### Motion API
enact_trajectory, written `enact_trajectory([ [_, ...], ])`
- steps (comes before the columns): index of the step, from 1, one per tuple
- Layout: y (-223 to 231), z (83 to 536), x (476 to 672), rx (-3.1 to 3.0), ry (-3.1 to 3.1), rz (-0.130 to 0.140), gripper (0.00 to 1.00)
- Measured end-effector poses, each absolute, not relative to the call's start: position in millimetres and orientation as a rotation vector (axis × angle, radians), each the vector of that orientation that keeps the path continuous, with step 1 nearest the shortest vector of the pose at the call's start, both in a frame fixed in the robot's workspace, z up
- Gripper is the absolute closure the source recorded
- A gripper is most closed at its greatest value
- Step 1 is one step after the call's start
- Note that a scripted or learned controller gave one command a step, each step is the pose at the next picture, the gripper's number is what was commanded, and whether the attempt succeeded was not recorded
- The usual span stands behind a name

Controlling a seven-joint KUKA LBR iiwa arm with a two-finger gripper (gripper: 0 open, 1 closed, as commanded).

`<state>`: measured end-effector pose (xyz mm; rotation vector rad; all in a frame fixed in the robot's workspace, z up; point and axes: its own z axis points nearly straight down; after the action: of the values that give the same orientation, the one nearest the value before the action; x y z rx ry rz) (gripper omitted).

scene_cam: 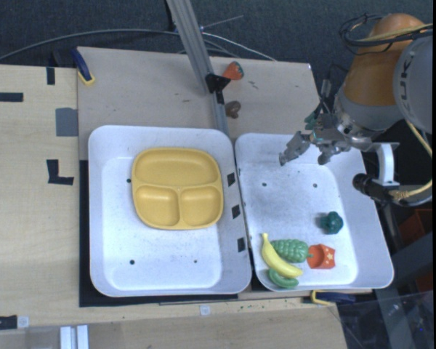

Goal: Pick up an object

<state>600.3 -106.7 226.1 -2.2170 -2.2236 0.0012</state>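
My gripper (306,154) hangs over the far part of the right bin (276,195), fingers spread open with nothing between them. Toy foods lie at that bin's near edge: a yellow banana (278,259), a green bumpy vegetable (291,249), a red pepper piece (321,256) and a green item (283,281) under the banana's end. A dark green broccoli piece (331,222) sits alone toward the bin's right side. All of these lie well nearer the front than the gripper.
The left bin (109,217) holds a yellow divided plate (178,187). A metal pole (196,42) rises from behind the bins, with an orange clamp (233,70) beside it. The grey arm with its orange band (381,64) enters at the upper right.
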Motion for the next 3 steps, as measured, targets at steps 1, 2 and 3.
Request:
enact_trajectory([
  [1,-106.7,226.2,600.3,-2.217,-2.224,0.001,0.0],
  [2,-103.4,162.3,594.9,-2.215,-2.22,0.009,0.0],
  [3,-99.5,117.7,591.0,-2.216,-2.221,0.007,0.0],
])
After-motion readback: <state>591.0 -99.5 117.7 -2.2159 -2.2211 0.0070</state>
